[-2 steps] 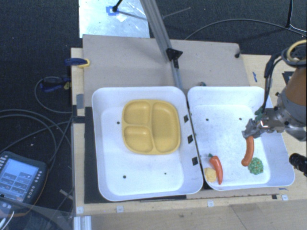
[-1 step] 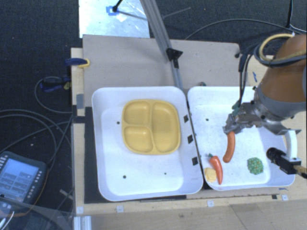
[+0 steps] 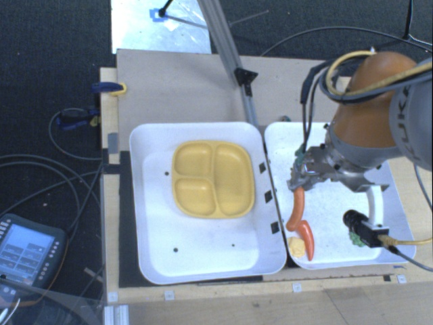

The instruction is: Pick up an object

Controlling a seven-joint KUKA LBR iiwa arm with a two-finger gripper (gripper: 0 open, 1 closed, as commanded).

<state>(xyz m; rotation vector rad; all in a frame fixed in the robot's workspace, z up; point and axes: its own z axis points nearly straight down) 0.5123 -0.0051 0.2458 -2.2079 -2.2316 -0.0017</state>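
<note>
My gripper (image 3: 300, 180) hangs over the left part of the right bin (image 3: 338, 252), close to the wall between the two bins. Directly below it lies a curved orange piece (image 3: 295, 210) whose top end meets the gripper's tip; whether it is gripped is not visible. A shorter red-orange piece (image 3: 308, 239) lies just in front of it, next to a small pale yellow lump (image 3: 295, 246) at the bin's front left corner. The arm's orange band (image 3: 375, 93) and grey wrist cover the middle of this bin.
The left bin (image 3: 152, 249) holds a yellow divided plate (image 3: 213, 179) near its centre. A slanted metal pole (image 3: 226, 42) comes down to the bench behind the bins. Cables and a handheld pendant (image 3: 24, 249) lie on the floor at the left.
</note>
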